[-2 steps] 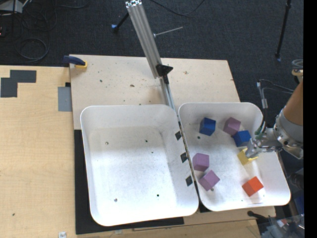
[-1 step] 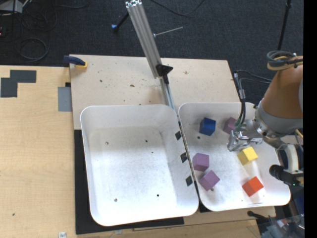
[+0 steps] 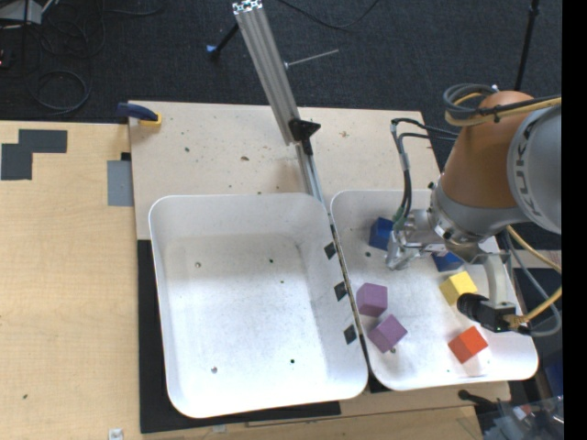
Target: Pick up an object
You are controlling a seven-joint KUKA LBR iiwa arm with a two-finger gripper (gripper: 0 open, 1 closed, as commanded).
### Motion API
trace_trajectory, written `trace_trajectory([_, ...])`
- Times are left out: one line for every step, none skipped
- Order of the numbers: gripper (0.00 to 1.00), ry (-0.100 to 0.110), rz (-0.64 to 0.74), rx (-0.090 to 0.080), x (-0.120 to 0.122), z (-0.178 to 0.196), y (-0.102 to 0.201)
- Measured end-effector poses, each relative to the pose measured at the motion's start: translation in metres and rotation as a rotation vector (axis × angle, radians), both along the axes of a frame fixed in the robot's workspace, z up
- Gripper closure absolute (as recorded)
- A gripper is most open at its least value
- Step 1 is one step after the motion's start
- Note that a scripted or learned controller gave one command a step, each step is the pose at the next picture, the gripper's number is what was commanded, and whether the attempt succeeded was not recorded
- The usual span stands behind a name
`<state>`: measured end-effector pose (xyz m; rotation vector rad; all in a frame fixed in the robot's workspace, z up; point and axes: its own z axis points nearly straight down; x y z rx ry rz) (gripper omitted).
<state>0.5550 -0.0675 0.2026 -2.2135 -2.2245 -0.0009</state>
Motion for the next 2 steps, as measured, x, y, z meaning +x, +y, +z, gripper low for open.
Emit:
trace_trajectory([1.00, 0.000, -0.001, -0.002, 0.012, 0.012, 0.058])
trace_trajectory([1.00, 0.000, -0.001, -0.003, 0.021, 0.024, 0.109])
